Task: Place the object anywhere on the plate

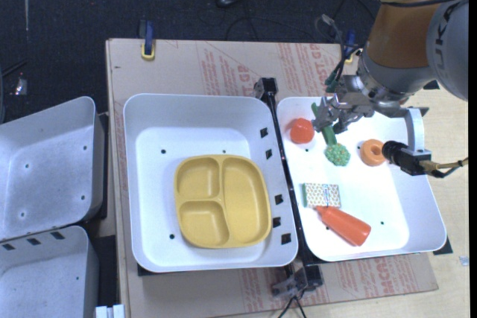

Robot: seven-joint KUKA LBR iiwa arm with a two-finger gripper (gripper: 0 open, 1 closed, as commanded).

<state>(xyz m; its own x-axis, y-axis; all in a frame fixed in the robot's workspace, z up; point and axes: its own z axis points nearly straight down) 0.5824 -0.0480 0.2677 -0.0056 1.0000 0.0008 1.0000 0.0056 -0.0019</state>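
We see the two-finger gripper (329, 118) low over the right white bin (417, 223), just above the green broccoli-shaped toy (335, 150); we cannot tell its grip. The yellow three-compartment plastic plate (222, 200) sits in the left bin (141, 182).

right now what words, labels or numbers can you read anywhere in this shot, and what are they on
"UK": grey arm housing, cut off by the frame edge.
Red printed lettering: brown board under the bins, too faint and blurred to read.
Small patterned packet in the right bin: print too small to read.
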